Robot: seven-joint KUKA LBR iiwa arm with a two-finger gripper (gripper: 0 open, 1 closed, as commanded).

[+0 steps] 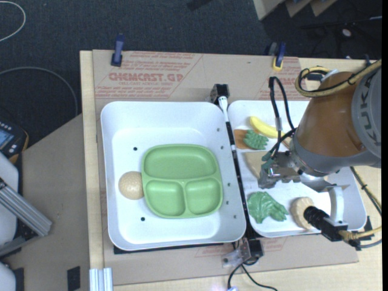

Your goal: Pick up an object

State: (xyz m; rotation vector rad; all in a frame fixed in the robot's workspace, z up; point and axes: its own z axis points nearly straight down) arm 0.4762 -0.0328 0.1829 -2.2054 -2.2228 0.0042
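- Bench, brown board, carries two shallow white bins side by side; near edge at the bottom of the view.
- Right bin, near part: green leafy toy lies flat on the bin floor at the near-left corner.
- Just right of the leafy toy, a tan round piece, bread-like, partly hidden by a black part of the arm's hardware.
- Left bin: green divided tray sits mid-bin, three compartments, nothing seen inside them.
- Beige ball on the left bin floor, touching the tray's left edge.
- Gripper hangs over the middle of the right bin, beyond the leafy toy and apart from it. Can't tell how it is set or whether anything is held; metal parts too cluttered.
- Arm comes in from the right, orange band over grey, covers most of the right bin's far-right part.
- Farther back in the right bin: small green toy on an orange piece, near the bin's left wall.
- Yellow banana just behind that, slanted, partly under a black cable.
- Far edge of the bench: two blue clamps, well apart.
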